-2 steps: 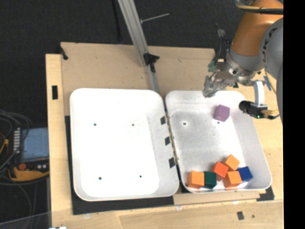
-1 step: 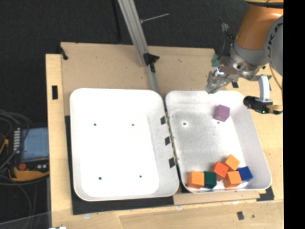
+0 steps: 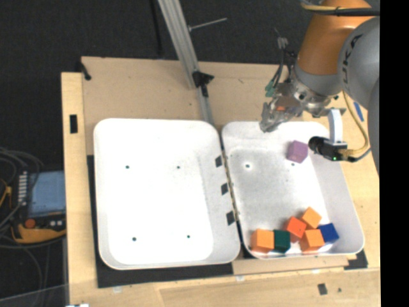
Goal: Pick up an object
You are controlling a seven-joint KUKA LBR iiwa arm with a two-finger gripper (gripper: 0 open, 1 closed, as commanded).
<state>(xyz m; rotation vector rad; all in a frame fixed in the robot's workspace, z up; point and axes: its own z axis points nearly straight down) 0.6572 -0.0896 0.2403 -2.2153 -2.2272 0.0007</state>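
Dark floor; wooden bench; cables at left; metal pole.

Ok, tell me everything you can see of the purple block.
The purple block is a small, pale purple cube with a matte look, possibly foam or painted wood. It sits alone on the floor of the right bin, in the far part near the back wall, slightly turned relative to the bin's edges. Nothing touches it: the gripper hangs apart to its upper left, and the other blocks lie clustered at the near edge.
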